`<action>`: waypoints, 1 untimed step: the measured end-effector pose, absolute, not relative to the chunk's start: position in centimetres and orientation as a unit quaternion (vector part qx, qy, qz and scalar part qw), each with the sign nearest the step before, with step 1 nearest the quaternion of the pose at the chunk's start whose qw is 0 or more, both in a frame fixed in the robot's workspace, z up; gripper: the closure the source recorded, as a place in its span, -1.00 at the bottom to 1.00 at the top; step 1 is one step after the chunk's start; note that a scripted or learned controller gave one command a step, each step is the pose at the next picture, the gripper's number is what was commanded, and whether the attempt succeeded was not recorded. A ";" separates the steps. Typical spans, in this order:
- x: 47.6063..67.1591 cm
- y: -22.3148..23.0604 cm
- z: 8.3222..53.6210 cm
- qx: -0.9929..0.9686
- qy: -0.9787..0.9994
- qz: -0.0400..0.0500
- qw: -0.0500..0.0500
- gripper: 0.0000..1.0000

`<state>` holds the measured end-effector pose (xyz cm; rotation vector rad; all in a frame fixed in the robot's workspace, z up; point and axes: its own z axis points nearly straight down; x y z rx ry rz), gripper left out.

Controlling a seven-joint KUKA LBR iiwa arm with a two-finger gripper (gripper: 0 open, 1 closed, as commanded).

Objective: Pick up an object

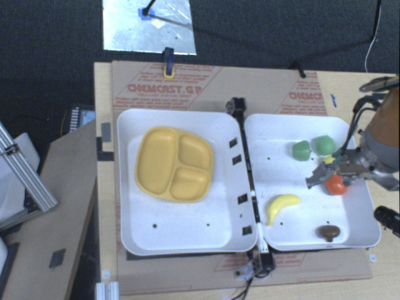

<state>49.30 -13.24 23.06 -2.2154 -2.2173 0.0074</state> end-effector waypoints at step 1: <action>49.5 -13.2 23.5 -0.706 -0.708 0.000 0.000 -1.00</action>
